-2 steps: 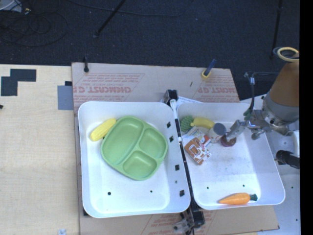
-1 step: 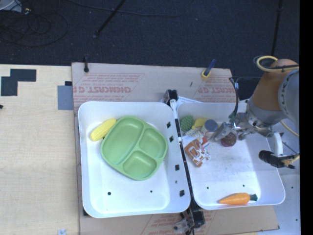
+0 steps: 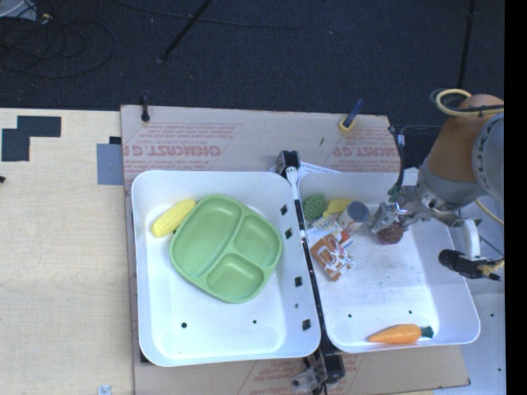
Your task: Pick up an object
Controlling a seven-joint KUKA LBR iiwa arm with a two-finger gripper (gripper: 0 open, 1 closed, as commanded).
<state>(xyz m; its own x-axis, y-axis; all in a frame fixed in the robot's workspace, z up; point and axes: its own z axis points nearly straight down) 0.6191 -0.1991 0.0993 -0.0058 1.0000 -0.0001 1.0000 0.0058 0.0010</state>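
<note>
End effector [image 3: 387, 220] positioned low over the upper part of the right bin [image 3: 449, 323], arm [image 3: 461, 159] reaching in from the right. Directly at its tip, a small dark reddish-brown object [image 3: 391, 234], touching or just below the end effector; contact not resolvable. Grip state: cannot tell, detail too small and blurred.

Just left of the end effector: a small grey-blue round piece [image 3: 357, 212], then a yellow piece [image 3: 336, 206] and a green knobbly item [image 3: 314, 208] near the bin's left wall. Below these, a crumpled orange-and-white packet [image 3: 331, 256]. Toy carrot [image 3: 399, 333] lying along the near edge of the right bin, well apart from the end effector.

Left bin [image 3: 156, 319]: green divided plate [image 3: 226, 248] at centre, yellow corn cob [image 3: 172, 217] touching its upper-left rim.

Both bins resting on cardboard [image 3: 206, 138] on the desk [image 3: 58, 262].
</note>
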